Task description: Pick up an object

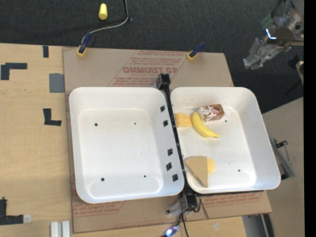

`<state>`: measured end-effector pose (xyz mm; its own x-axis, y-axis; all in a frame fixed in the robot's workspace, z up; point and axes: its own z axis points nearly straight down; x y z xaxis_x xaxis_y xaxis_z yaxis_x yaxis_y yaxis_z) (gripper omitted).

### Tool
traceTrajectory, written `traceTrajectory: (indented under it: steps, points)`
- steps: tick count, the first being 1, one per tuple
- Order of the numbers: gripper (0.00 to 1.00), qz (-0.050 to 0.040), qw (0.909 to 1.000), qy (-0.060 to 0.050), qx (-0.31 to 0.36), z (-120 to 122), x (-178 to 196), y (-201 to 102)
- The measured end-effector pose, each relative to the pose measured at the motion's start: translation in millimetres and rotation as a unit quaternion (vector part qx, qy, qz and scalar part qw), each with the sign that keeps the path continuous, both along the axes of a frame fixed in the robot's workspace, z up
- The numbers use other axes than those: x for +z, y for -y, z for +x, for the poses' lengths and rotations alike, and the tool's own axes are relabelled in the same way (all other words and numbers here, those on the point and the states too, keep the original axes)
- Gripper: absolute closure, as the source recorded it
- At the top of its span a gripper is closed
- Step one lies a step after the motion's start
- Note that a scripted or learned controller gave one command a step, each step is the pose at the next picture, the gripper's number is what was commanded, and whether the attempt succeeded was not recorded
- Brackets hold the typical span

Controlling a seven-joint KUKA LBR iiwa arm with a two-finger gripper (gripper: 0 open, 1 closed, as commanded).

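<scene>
My arm comes in at the upper right corner, wrist angled down and to the left. My pincer (253,59) hangs at its tip, pale grey and blurred, nothing visible between its prongs.

A brown cardboard sheet (148,68) lies under both bins, held by two blue-and-yellow clamps (84,44). A yellow plug (102,11) lies near a black cable (123,4).
</scene>
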<state>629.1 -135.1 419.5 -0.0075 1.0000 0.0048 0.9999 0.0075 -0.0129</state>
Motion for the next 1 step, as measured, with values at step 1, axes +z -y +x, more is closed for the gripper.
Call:
traceTrajectory:
  steps: [1]
  points:
    - [1.0,-0.0046,0.9999,0.012,-0.004,-0.2,110.8,31.2]
